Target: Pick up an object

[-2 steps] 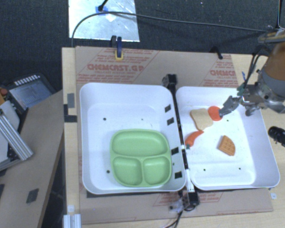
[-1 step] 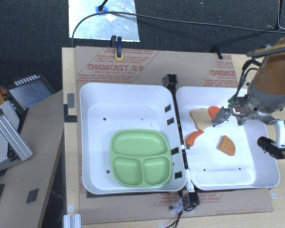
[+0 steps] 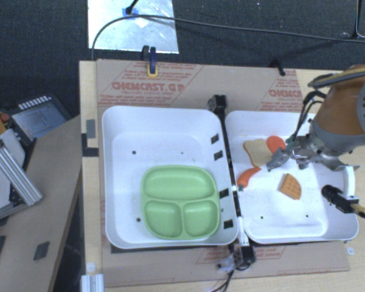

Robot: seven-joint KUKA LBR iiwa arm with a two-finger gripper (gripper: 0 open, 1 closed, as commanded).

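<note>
In the left bin (image 3: 118, 123) lies a divided tray (image 3: 179, 201). In the right bin (image 3: 280, 227), my gripper (image 3: 277, 160) hovers among a bread slice (image 3: 254, 151), waffle (image 3: 290, 186) and two small pieces.

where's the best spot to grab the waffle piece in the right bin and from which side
Probably straight from above, closing across the narrow middle of the waffle piece. It lies flat and alone on the floor of the right bin, away from the bread slice, so its edges look free.

A robotics lab: a grey robot arm with an orange band (image 3: 344, 117) reaches over two shallow white plastic bins (image 3: 170, 117) on a cardboard-covered table (image 3: 188, 81), with loose black cables (image 3: 243, 29), aluminium framing (image 3: 12, 169) and dark carpet (image 3: 36, 41).
</note>
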